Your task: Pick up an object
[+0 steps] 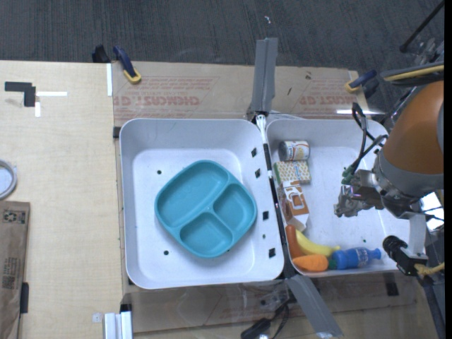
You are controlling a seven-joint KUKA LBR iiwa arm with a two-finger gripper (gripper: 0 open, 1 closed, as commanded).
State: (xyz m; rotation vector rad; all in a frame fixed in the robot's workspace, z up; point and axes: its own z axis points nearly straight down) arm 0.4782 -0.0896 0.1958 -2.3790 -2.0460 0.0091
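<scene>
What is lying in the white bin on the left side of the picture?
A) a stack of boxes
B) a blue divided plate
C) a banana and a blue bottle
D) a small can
B: the blue divided plate, with three compartments, lies in the left bin, while the banana, blue bottle and small can are all in the right bin.

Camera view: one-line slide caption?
KUKA gripper hovers over the right bin beside a can, banana and blue bottle; left bin holds a teal divided plate.
</scene>
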